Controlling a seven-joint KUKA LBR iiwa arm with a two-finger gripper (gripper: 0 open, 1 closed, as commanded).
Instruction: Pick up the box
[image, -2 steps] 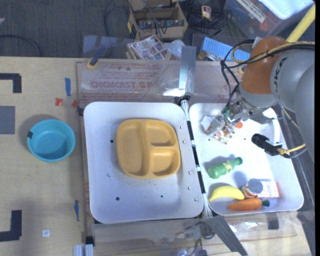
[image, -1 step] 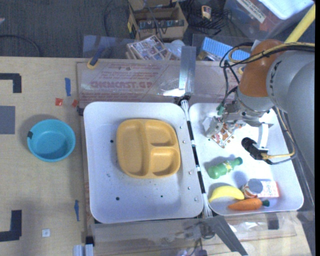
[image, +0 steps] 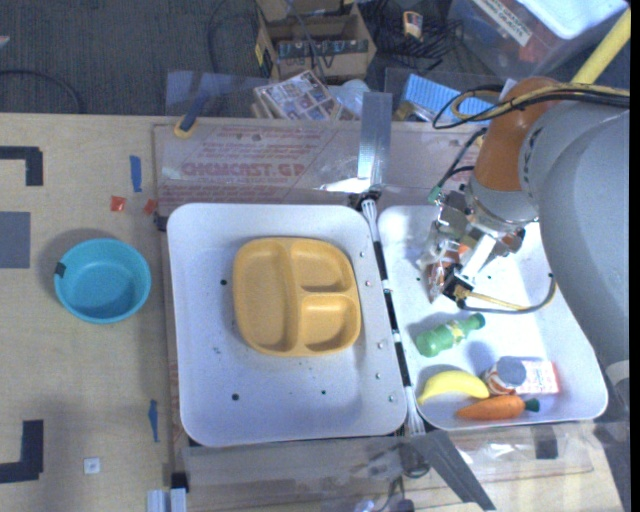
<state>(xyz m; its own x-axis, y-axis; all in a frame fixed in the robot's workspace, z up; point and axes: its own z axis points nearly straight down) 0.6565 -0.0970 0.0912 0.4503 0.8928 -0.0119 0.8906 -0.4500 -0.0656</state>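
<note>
1. Box (image: 540, 378) lies flat in the right bin (image: 575, 330), near its front right corner, just behind the carrot (image: 492, 408) and beside the banana (image: 448, 385).
2. Handling, judged: a light carton with thin, crushable walls; I would take it across its short sides.
3. Its long axis runs left to right, grey cap end toward the banana.
4. My gripper (image: 450, 280) hangs well behind the box, beyond the green bottle (image: 445, 335); I cannot tell its state.
</note>
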